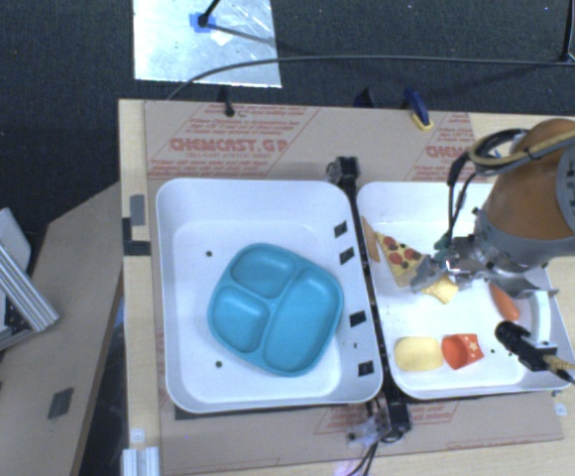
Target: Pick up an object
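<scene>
The right bin [416, 202] holds several toy foods. A pizza slice [395, 255] with red dots lies by its left wall. A small yellow wedge [445, 292] lies just right of the slice. My gripper [433, 270] is low over the gap between the slice and the wedge, touching or nearly touching both. Its tip is too small and dark to read. An orange sausage-like piece [505, 303] sits under the arm. A pale yellow oval [417, 353] and a red piece [463, 349] lie near the front wall.
The left bin [183, 266] holds a blue divided plate [275, 308]. A black divider strip [355, 266] runs between the bins. The grey and orange arm [530, 201] covers the right bin's far right side.
</scene>
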### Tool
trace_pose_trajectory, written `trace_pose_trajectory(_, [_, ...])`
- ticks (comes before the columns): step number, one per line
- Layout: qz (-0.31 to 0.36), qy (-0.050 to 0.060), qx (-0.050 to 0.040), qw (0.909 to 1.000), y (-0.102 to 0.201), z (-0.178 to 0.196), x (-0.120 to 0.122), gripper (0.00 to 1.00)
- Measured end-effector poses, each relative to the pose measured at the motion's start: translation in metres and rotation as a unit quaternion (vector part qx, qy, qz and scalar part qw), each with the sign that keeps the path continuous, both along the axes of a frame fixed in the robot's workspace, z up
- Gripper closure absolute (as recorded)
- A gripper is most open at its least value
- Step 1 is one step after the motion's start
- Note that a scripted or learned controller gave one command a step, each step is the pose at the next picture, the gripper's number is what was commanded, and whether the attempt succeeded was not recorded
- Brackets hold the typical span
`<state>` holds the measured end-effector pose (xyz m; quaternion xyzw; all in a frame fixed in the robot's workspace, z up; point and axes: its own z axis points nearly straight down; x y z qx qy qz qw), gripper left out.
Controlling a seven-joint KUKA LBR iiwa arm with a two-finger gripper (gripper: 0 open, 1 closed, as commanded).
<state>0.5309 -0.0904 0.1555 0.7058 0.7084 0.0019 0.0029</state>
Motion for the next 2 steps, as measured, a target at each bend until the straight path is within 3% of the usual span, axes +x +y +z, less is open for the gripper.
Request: trace_pose_trajectory(2, [0.001, 0.001, 0.0003, 1.0, 0.01, 0.087, 0.005, 1.0])
